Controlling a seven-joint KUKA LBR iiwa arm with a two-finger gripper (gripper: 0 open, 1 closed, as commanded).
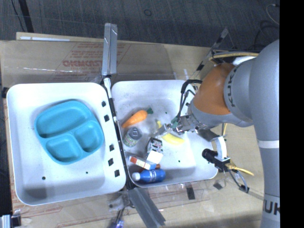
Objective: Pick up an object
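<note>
The right bin (pixel 190 91) holds several objects. An orange carrot (pixel 134 118) lies at its upper left, with a small round jar (pixel 132 135) just below it. A white carton (pixel 155 149) sits near the middle, and a yellow banana-like piece (pixel 173 138) lies to its right. Along the front wall lie a blue bottle (pixel 151 175) and an orange-and-white tube (pixel 141 163). My gripper (pixel 170 126) reaches in from the right and hangs low over the bin's middle, just above the yellow piece and to the right of the carton.
The left bin (pixel 23 141) holds a blue divided tray (pixel 69 129). A metal bar (pixel 109 51) rises behind the divider between the bins. The arm's orange band (pixel 213 96) and grey link (pixel 261 94) cover the right bin's right side. Cardboard lies behind the bins.
</note>
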